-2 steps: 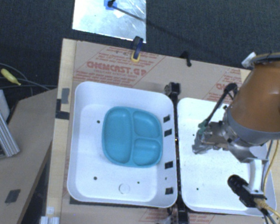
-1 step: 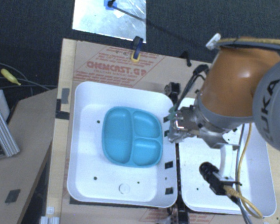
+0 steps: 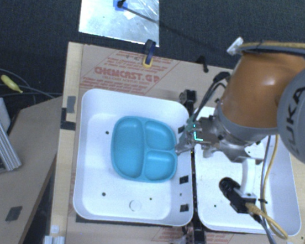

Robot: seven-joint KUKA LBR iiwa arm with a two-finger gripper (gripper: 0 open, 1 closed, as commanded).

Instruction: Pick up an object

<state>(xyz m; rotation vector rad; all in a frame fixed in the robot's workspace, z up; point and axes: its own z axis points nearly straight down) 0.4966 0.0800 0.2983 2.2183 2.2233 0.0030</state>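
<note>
So the big KUKA arm (image 3: 278, 101) comes in from the right and pretty much blocks the upper part of the right bin (image 3: 284, 220), with its orange band sitting right over the gap between the two bins. My guess is it's parked there because the program is working the right edge of the left bin (image 3: 92, 138), which is where the only obvious pickable thing sits.

That thing is a blue divided plate (image 3: 144, 149), three compartments, lying flat and right side up around the middle of the left bin, a bit toward the right wall. Flat plastic like that doesn't give fingers much to bite except the rim, so coming at the plate's right edge makes sense.

The gripper (image 3: 187, 143) is low down near the divider between the bins, just beside or maybe touching the plate's right rim, can't really call it from this angle. Whether the jaws are spread or pinched together I honestly cannot tell, the wrist hides them, and I wouldn't say the plate is held
</note>
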